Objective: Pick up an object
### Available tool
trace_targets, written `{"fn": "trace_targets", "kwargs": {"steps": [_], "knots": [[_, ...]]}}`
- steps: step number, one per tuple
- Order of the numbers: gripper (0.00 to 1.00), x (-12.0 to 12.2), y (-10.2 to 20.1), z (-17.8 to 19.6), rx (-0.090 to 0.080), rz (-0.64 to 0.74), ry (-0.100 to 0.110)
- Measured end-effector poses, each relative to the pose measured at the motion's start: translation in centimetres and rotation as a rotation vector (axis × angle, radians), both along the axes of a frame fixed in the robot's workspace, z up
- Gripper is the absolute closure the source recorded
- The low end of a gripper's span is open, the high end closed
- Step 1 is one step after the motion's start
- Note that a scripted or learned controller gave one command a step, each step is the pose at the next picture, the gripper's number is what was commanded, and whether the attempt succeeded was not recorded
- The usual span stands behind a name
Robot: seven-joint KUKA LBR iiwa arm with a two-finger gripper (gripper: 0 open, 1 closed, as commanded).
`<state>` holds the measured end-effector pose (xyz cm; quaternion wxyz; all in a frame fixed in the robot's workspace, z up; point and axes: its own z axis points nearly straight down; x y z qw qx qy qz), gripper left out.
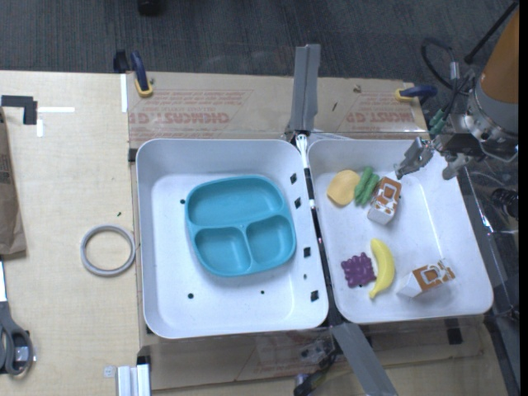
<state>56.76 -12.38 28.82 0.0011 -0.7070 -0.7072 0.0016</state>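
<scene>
Above the right bin's point(462, 221) far corner hovers the open, empty gripper point(431, 162), approach step only (nothing grasped), just beside the upright small carton point(384, 200) near the green pepper point(365, 186); next, descend astride that carton and close.

Bench point(66, 180) is pale wood, seen from above at a slant. A brown cardboard sheet point(214, 110) with red print lies across its far part, held by blue and yellow clamps point(139, 73) at the far corners. Two shallow white bins sit side by side on it, touching along their inner edges: left bin point(165, 304), right bin point(462, 295). On the bare wood left of the bins lies a roll of tape point(108, 249). Scissors point(12, 345) lie at the near left edge. A brown paper bag point(8, 196) lies along the left edge.
</scene>
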Motion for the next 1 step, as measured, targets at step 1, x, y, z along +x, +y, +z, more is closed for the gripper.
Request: {"fn": "trace_targets", "kwargs": {"steps": [1], "knots": [[0.00,-6.41,1.10,-19.70,0.002,0.192,-0.003]]}}
